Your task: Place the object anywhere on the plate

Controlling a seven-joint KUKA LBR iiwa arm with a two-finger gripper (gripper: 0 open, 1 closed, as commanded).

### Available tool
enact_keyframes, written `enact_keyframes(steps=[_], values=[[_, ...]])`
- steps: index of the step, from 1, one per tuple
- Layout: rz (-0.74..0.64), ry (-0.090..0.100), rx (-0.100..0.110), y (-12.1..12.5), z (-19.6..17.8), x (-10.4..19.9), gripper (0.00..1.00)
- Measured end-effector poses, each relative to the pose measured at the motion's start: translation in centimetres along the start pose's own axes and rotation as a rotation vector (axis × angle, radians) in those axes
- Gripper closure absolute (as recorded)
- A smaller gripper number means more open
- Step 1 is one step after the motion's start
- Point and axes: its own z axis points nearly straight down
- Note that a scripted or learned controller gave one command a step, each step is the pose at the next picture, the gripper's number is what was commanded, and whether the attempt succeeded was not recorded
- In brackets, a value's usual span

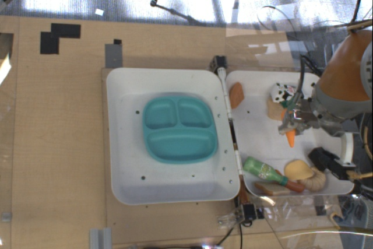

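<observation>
- Wooden table (pixel 58 143) w/ two shallow white bins side by side.
- Left bin (pixel 125 183): teal plate (pixel 179 129) w/ three compartments, roughly centred, flat on the bin floor.
- Right bin (pixel 256 96): orange-brown rounded item (pixel 236 94) at its upper left corner, close to the divider.
- Lower part of right bin: green bottle (pixel 263 171) lying on its side, tilted; tan bun-like piece (pixel 299 169) just right of it; beige lump (pixel 316 181) beside that.
- Upper middle: black-and-white toy (pixel 284 92) touching a tan block (pixel 275 109).
- Orange carrot-like object (pixel 290 136) in right bin, directly under the hand (pixel 295 118), pointing down; well apart from plate.
- Hand's state: can't tell how far open, nor whether carrot is gripped.
- Grey arm w/ orange band (pixel 347 67) coming in from right.
</observation>
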Motion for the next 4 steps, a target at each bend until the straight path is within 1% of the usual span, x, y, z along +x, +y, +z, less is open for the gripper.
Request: enact_keyframes(steps=[1, 2, 3, 4], values=[[0.475, 0.002, 0.004, 1.0, -1.4, 8.4, 1.0], [0.607, 0.002, 0.007, 3.9, -1.3, 14.4, 1.0], [0.639, 0.002, 0.009, 0.3, -2.3, 18.3, 1.0], [0.627, 0.0, 0.007, 0.5, -3.3, 18.1, 1.0]])
